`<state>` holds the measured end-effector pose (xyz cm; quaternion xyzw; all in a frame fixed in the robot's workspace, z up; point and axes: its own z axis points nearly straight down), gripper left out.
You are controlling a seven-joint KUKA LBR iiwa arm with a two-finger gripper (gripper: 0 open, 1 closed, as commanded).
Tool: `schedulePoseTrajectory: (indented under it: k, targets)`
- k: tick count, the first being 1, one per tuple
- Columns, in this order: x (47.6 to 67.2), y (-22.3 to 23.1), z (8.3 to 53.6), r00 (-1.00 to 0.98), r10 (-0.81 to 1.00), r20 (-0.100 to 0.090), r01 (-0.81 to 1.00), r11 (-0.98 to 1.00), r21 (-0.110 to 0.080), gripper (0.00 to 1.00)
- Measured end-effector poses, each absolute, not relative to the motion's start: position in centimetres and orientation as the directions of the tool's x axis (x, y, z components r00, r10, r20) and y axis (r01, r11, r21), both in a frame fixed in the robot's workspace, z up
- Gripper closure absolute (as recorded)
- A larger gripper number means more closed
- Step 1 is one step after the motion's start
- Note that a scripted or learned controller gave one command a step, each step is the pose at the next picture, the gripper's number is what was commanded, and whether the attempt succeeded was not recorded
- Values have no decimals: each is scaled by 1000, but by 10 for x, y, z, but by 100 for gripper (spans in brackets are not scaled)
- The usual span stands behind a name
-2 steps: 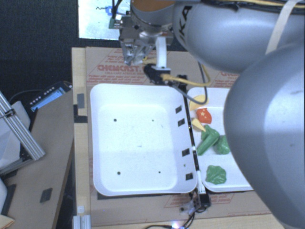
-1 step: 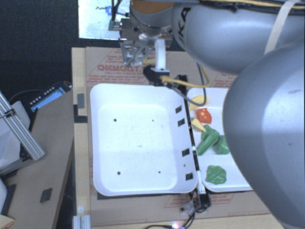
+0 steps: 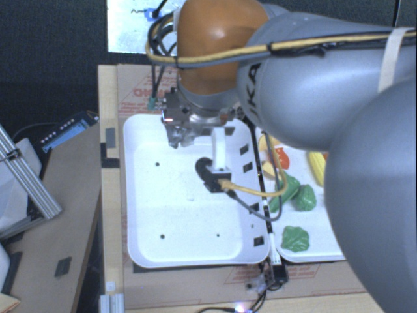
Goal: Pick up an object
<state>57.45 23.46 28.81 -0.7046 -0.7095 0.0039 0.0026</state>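
Gripper: the grey arm's gripper hangs low over the left shallow white plastic bin, close to its far rim.
Jaws: I cannot tell whether they stand apart or together, because the wrist body hides them; no object is seen in the grip.
Task's things: all lie in the right shallow white plastic bin, well apart from the gripper.
Near edge of right bin: a green crumpled, leaf-like lump.
Middle of right bin: a smoother green rounded piece, with a yellow banana-shaped piece behind it.
Left rim of right bin: a red-and-white piece, partly hidden.
Materials: both bins look like hard, glossy moulded plastic with rounded corners. The pieces look like matt plastic or foam; I cannot tell which.
Risk, empty grasp: the white floor under the gripper shows no object, so closing here would likely catch nothing.
Risk, collision: so near the far rim, a straight descent could strike the bin wall.
Risk, slip: the rounded green and banana-shaped pieces may squirt out of a pinch, and the crumpled lump may squash or tear loose.
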Motion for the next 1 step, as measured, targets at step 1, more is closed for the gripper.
schedulePoseTrajectory:
  k: [1]
  targets:
    - [652,234,314,-1,1000,2,1000,1,9,100]
